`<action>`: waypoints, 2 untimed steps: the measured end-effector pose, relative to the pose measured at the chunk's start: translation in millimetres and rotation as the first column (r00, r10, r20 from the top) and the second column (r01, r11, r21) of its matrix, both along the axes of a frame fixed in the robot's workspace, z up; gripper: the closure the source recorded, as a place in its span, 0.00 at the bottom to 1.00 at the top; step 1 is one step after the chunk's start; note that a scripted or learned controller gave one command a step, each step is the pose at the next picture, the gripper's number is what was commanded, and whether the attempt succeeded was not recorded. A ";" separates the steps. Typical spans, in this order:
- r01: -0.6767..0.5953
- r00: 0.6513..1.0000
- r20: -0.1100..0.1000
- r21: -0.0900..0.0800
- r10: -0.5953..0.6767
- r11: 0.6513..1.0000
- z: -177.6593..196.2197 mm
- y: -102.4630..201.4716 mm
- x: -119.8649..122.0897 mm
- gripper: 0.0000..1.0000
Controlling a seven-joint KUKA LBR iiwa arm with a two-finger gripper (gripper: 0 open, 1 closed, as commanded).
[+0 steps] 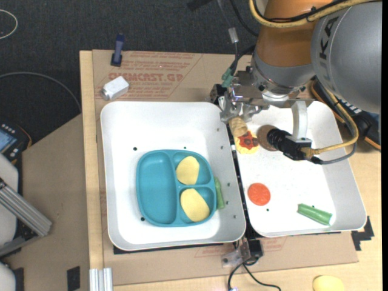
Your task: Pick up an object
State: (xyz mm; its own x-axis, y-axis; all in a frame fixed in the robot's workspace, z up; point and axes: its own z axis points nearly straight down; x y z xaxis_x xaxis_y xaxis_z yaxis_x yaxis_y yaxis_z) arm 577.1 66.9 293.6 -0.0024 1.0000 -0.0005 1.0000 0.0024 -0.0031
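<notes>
my hand is low at the back left corner of the right bin, against the wall shared with the left bin; whether it is apart or together i cannot tell. a tan piece lies just under it, a red and yellow piece beside that. i judge i am in the reach. next comes closing on the tan piece and lifting straight up.
</notes>
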 end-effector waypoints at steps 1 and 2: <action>0.008 1.000 -0.007 -0.001 -0.008 1.000 -61.3 -41.7 -27.6 1.00; -0.005 1.000 0.015 0.003 0.005 1.000 19.0 20.1 12.7 1.00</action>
State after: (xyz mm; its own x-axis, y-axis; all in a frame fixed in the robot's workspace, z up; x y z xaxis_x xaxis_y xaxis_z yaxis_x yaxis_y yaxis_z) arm 589.9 86.9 312.6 -0.0073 1.0000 0.0026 0.9999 0.0072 0.0123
